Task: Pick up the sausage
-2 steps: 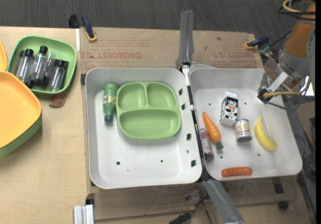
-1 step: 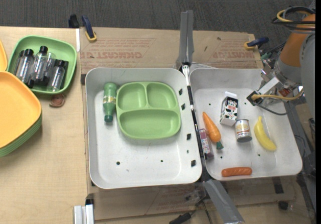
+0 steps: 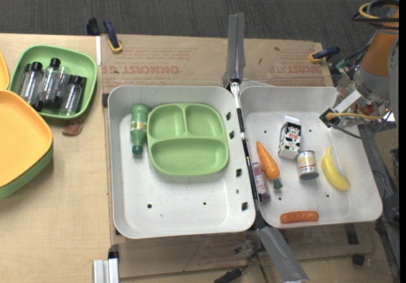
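The sausage (image 3: 299, 216) is a short orange-red link lying flat near the front edge of the right bin (image 3: 355, 209), apart from the other items. My gripper (image 3: 356, 113) hangs over the bin's far right rim, well behind and to the right of the sausage, below the grey and orange wrist. I see nothing held in it.
In the right bin lie a carrot (image 3: 268, 160), a purple tube (image 3: 259, 180), a white box (image 3: 290, 139), a small can (image 3: 307, 165) and a banana (image 3: 334, 171). The left bin (image 3: 177, 212) holds a green divided plate (image 3: 187, 138) and a green bottle (image 3: 138, 128).
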Action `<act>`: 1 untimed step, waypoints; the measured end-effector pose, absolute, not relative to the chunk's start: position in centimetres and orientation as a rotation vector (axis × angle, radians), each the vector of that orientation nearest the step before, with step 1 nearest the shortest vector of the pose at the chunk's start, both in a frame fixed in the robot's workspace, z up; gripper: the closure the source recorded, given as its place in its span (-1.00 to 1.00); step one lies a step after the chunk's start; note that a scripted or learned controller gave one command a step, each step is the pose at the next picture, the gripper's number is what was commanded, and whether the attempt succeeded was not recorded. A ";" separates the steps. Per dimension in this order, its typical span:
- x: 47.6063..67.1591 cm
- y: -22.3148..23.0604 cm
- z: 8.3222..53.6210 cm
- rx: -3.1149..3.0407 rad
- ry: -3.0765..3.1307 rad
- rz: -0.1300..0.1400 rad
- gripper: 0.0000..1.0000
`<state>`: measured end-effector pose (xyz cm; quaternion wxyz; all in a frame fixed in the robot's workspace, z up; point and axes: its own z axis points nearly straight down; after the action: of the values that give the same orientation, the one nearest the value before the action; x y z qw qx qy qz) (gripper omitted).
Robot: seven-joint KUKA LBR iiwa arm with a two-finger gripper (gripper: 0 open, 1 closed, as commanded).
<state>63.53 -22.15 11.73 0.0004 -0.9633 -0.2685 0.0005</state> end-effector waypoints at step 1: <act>61.4 -22.0 9.1 -3.014 -0.867 0.005 1.00</act>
<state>61.44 -21.98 9.06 0.0027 -0.9610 -0.2765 0.0016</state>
